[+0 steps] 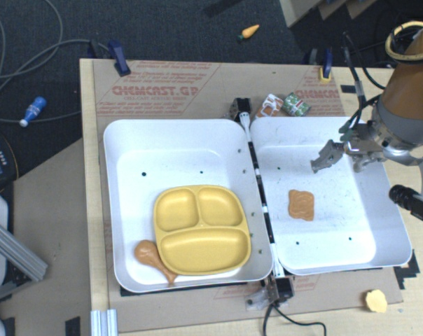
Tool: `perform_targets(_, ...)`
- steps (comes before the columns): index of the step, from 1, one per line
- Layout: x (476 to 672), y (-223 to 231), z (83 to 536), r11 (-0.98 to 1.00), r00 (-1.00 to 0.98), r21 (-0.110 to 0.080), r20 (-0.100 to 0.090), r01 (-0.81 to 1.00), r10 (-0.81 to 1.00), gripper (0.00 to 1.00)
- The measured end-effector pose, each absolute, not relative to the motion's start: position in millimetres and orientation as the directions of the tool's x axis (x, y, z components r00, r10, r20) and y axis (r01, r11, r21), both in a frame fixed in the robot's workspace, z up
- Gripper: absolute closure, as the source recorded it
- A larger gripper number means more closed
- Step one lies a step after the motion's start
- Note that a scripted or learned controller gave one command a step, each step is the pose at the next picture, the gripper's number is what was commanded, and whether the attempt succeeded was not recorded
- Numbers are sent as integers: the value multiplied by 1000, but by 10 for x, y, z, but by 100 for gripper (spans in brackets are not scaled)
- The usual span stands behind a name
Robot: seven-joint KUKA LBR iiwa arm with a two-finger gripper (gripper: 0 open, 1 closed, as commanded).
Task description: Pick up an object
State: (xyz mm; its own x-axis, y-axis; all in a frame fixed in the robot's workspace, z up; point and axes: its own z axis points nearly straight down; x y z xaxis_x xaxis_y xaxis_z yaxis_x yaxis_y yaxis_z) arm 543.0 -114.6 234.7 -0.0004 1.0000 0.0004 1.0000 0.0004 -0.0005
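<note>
A flat brown piece like toast (pixel 301 205) lies in the middle of the right bin (pixel 379 250). My gripper (pixel 341 160) hangs over the upper part of that bin, above and to the right of the brown piece and apart from it. Its two grey fingers (pixel 325 158) are spread open with nothing between them. In the left bin (pixel 127 152) sits a yellow divided plate (pixel 201 228). A brown drumstick-shaped piece (pixel 153 255) lies against the plate's lower left edge.
Two small wrapped items (pixel 284 105) lie on the bench just beyond the bins. A yellow lump (pixel 375 300) sits at the bench's front right corner. Blue clamps (pixel 118 56) hold the back edge. A black latch (pixel 239 108) sits where the bins meet.
</note>
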Motion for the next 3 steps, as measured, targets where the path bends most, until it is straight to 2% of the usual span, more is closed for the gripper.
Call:
perform_targets(1,5506,-1051,887,0,0,-14,3,1000,1000,0)
perform_targets(2,5265,-930,839,-1,1,-5,3,1000,1000,0)
perform_targets(3,5283,-936,947,-2,2,1,0,1000,1000,100)
